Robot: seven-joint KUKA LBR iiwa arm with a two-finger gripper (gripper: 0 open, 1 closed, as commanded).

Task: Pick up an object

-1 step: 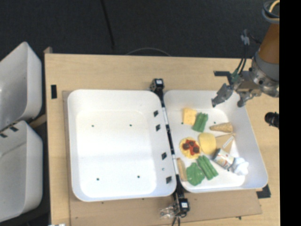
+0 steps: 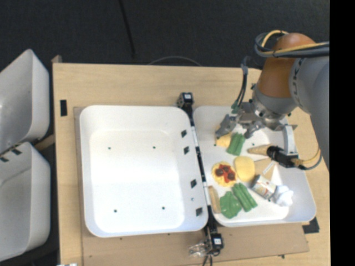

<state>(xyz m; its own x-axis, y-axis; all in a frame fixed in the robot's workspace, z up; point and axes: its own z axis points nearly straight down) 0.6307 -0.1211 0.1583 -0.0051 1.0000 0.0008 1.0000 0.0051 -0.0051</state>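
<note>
My gripper (image 2: 237, 127) hangs low over the back of the right bin (image 2: 206, 115), open, with its fingers spread. Nothing sits between them. Just below the fingertips lie a green stick-shaped toy (image 2: 236, 144) and a small yellow piece (image 2: 222, 142). Further toward the front are a red-and-yellow round toy (image 2: 224, 172), a pale yellow lump (image 2: 244, 168), a tan cone (image 2: 258, 149), two green pieces (image 2: 244, 196) (image 2: 229, 204) and a small bottle (image 2: 264, 188).
The left bin (image 2: 89, 148) sits beside the right one, with a black-clipped divider (image 2: 195, 148) between them. A white crumpled item (image 2: 283, 195) lies at the right bin's front right. A black cylinder with a cable (image 2: 278, 155) hangs by the wrist.
</note>
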